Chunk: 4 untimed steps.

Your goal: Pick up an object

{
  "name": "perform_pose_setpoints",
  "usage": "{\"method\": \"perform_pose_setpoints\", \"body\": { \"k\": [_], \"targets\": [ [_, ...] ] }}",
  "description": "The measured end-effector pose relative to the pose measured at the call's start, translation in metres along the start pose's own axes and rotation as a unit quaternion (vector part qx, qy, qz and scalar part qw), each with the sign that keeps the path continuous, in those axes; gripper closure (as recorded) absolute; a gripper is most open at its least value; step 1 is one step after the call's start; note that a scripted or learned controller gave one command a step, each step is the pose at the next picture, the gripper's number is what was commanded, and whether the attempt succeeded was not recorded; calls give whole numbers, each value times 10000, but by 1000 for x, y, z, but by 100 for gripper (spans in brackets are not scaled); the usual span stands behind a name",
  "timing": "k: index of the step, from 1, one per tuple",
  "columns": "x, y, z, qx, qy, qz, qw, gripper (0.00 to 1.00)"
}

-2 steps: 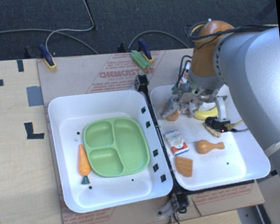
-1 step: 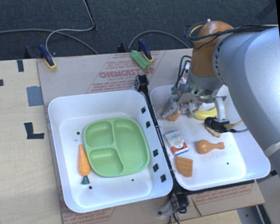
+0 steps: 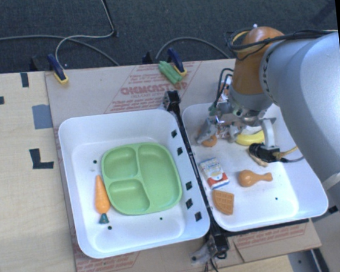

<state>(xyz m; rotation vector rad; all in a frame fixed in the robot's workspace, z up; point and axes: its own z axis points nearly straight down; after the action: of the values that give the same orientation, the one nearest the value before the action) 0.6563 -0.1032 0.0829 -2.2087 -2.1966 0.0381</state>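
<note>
My gripper [image 3: 211, 131] is low over the back left part of the right bin [image 3: 288, 207]. A small brownish-orange thing [image 3: 209, 141] lies right under its tip; I cannot tell whether it is held. A yellow banana [image 3: 250, 136] lies just right of the gripper. In front of it are a small white carton [image 3: 213, 172], a tan drumstick [image 3: 253, 178] and a waffle piece [image 3: 224, 202].
The left bin [image 3: 77, 173] holds a green divided plate [image 3: 142, 178] with an orange carrot [image 3: 100, 196] beside its left edge. The black divider [image 3: 188, 161] between the bins runs close to the gripper's left. My arm covers the right bin's back right corner.
</note>
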Motion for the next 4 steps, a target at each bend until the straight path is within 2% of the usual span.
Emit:
{"method": "perform_pose_setpoints", "body": {
  "k": [1, 4],
  "targets": [
    [2, 3, 0, 45, -22, 24, 10000, 0],
    [1, 3, 0, 49, -7, 16, 10000, 0]
  ]
}}
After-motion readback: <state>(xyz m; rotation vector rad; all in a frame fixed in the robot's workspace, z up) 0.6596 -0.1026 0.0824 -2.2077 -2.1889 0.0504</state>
